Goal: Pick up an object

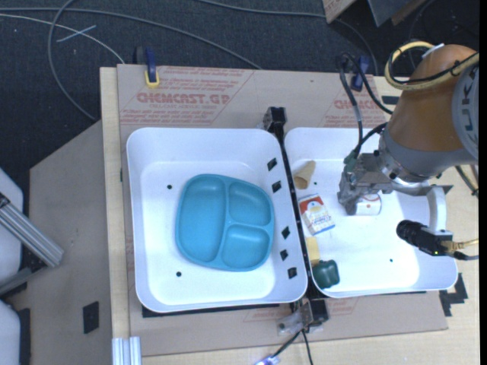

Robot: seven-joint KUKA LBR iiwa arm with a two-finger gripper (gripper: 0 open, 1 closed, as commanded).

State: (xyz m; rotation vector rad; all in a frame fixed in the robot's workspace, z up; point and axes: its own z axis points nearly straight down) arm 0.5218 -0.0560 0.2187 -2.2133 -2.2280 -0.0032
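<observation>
Board (190,97) under bins reads "CHEMCAST GP" in red; pincer (351,201) low in right bin (396,268), grip state unclear.

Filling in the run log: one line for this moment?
gripper low in right bin | nothing visibly held | packet beside it | plate in left bin

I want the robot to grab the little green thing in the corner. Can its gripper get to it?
Probably yes. The green object lies in the right bin, the same bin as the gripper, and nothing lies on it. It sits close to the bin's wall, though, which may crowd the grab.
</observation>
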